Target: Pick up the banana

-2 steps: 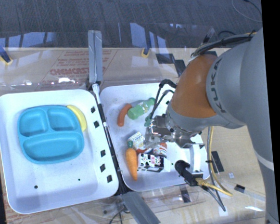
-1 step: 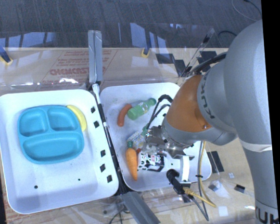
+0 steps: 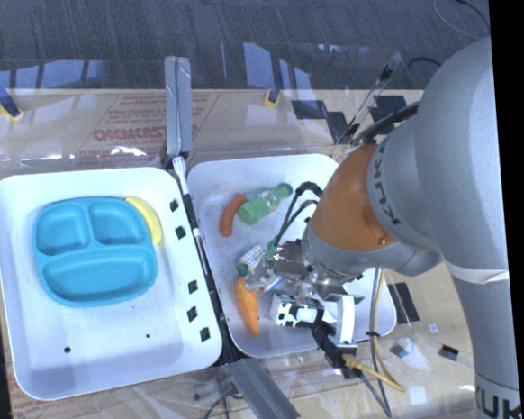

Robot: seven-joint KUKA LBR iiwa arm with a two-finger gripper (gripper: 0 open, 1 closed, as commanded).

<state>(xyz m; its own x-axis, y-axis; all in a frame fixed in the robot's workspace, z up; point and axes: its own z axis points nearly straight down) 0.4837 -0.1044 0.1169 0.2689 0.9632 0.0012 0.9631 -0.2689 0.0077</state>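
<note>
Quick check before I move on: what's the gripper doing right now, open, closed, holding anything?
Gripper: cannot be told whether open or closed; it sits low in the right bin beside the carrot. The banana lies in the left bin, untouched.

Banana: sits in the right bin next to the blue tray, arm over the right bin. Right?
Not quite. The camera view shows the banana in the left bin, tucked against the blue tray's right edge. The arm is over the right bin, as you said.
</note>
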